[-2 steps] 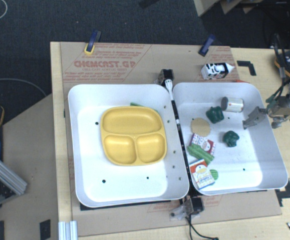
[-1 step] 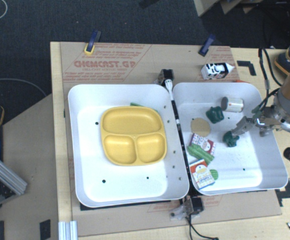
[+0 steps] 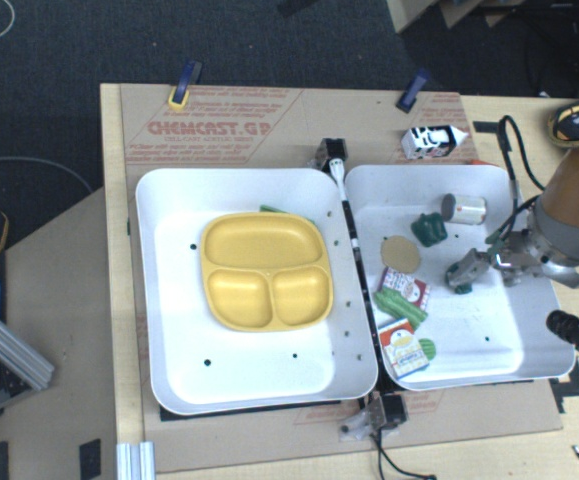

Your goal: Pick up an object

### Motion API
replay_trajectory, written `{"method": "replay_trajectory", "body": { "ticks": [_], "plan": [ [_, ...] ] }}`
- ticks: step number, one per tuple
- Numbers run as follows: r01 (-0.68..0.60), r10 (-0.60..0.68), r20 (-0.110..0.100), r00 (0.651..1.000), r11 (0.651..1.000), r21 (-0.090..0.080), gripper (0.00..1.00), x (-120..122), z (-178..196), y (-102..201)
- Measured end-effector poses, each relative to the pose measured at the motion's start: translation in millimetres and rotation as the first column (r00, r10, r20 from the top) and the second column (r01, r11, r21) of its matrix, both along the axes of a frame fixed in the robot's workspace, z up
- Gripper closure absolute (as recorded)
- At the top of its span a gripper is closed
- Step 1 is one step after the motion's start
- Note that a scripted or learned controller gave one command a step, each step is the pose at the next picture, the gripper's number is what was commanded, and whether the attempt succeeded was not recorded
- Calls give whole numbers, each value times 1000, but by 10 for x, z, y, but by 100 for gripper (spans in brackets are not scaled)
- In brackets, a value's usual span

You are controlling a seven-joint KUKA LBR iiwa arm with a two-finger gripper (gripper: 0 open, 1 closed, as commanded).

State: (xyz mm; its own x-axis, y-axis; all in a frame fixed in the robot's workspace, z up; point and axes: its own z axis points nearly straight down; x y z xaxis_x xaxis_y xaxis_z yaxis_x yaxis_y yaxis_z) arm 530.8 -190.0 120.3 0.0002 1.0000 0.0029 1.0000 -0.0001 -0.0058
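Note:
The right bin (image 3: 489,353) holds several small things: a dark green piece (image 3: 429,230), a white cylinder (image 3: 468,209), a tan round disc (image 3: 401,254), a red-and-white packet (image 3: 403,288), a green strip (image 3: 400,307) and a printed card (image 3: 405,349). My gripper (image 3: 464,270) reaches in from the right and hangs low over the middle of this bin, right of the tan disc and below the white cylinder. Its grey tip is close to the bin floor. I see nothing between its fingers.
The left bin (image 3: 169,298) holds a yellow divided plate (image 3: 267,268) with a green scrap (image 3: 274,209) showing at its far edge. A black-and-white object (image 3: 434,140) lies on the bench behind the right bin. Cables run along the right side.

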Motion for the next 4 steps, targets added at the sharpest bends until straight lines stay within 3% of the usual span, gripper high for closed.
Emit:
{"method": "replay_trajectory", "body": {
  "ticks": [1, 2, 4],
  "plan": [
    [0, 0, 1, 1000, 1000, -1, 0, -4, -376, 8],
    [1, -1, 6, 1000, 1000, -3, 100, 4, -253, 1],
    [-2, 2, 13, 1000, 1000, -6, 100, -81, 881, 151]
  ]
}}
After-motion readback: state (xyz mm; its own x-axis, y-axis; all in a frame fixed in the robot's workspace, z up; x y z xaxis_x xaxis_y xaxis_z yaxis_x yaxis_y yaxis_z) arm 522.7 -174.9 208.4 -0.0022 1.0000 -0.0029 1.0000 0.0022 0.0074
